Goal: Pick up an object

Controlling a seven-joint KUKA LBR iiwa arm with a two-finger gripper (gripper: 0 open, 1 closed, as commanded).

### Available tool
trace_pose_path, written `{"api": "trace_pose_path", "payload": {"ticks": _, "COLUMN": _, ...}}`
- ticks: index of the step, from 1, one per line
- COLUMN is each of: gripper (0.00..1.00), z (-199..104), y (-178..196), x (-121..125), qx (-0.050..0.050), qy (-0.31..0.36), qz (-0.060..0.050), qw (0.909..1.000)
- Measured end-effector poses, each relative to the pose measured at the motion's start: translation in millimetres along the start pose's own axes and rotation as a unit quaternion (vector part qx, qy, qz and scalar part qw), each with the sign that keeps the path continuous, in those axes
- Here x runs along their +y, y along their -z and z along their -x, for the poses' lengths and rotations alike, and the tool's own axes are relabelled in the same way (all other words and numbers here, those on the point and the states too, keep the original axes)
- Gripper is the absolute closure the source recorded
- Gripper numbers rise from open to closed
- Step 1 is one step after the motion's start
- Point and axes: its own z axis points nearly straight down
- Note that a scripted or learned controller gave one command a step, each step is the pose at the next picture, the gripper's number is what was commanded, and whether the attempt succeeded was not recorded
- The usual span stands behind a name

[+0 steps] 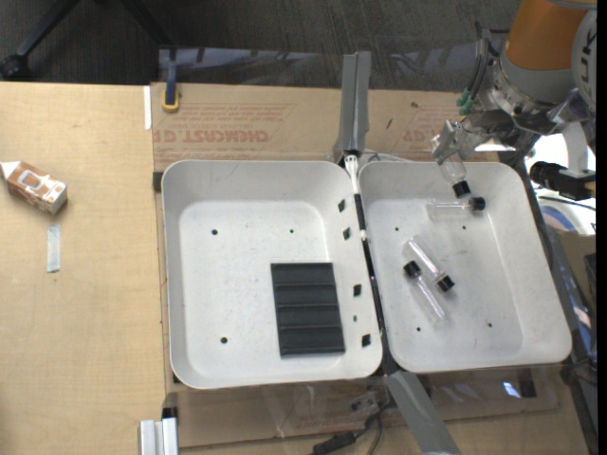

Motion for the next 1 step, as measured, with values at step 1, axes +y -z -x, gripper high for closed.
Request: {"api": "trace_pose_path", "payload": {"ticks": 1, "gripper": 1.0, "z": -47.6, "y": 0.0, "x": 9.3, "qx": 0.001, "qy": -0.024, "qz": -0.001, "qw": 0.9997}}
